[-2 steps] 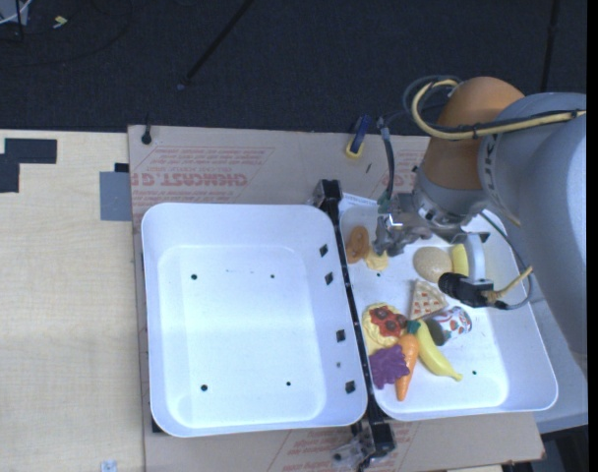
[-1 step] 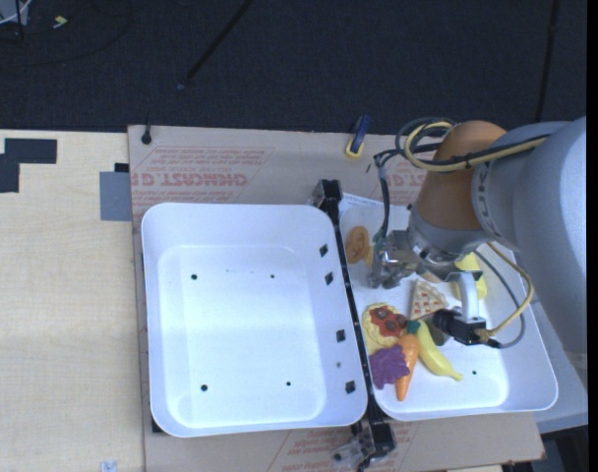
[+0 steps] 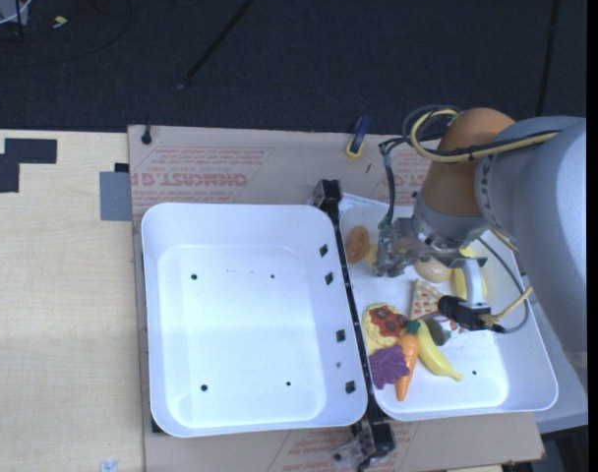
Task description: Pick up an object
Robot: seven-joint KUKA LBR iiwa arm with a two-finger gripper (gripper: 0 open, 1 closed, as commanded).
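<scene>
Left bin (image 3: pixel 242 313) sat white, with small dark holes in its floor. Right bin (image 3: pixel 515 386) held toy food: a round brown piece (image 3: pixel 357 245) near the divider, pizza slice (image 3: pixel 381 324), purple grapes (image 3: pixel 388 365), carrot (image 3: pixel 406 362), banana (image 3: pixel 437 354). Gripper (image 3: pixel 389 260) was low over the bin's upper part, just beside the brown piece; finger state could not be told. Nothing seen held.
</scene>
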